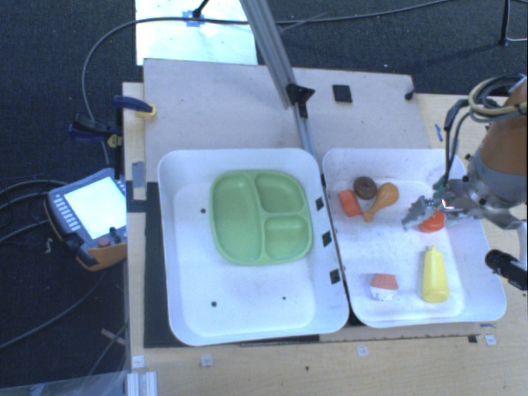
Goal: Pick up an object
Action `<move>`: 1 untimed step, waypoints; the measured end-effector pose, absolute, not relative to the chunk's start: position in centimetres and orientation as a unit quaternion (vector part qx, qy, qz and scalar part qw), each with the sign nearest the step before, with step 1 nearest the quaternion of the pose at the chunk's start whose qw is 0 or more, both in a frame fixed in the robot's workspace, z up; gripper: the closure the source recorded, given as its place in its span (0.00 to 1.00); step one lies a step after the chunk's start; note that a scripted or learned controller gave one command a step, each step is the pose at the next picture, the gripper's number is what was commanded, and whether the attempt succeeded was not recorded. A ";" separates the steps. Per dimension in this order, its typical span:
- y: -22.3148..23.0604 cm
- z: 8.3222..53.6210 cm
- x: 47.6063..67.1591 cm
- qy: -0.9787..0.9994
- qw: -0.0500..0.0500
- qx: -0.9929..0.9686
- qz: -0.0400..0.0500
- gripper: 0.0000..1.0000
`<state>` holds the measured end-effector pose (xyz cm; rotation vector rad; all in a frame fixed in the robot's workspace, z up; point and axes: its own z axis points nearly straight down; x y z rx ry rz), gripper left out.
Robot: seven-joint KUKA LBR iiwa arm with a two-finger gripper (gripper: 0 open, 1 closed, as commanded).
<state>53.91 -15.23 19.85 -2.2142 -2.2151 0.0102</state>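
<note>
The gripper (425, 212), fingers' spread impossible to tell, hovers at a red object (432, 222) it risks nudging aside.

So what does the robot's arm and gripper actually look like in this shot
The arm is grey with an orange band above the wrist, and looped grey and yellowish cables run beside it. Its gripper is a small grey metal two-finger unit.

My own arm (505, 167) runs off the right edge, so most of it is cut away. A small red object (431, 223) sits right under my gripper (422, 211), partly covered, so its shape is hard to tell, as is whether I touch it
</note>
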 end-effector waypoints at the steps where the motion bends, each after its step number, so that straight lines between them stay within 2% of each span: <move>1: -15.2 20.5 54.2 -0.708 -0.001 -0.706 0.000 0.00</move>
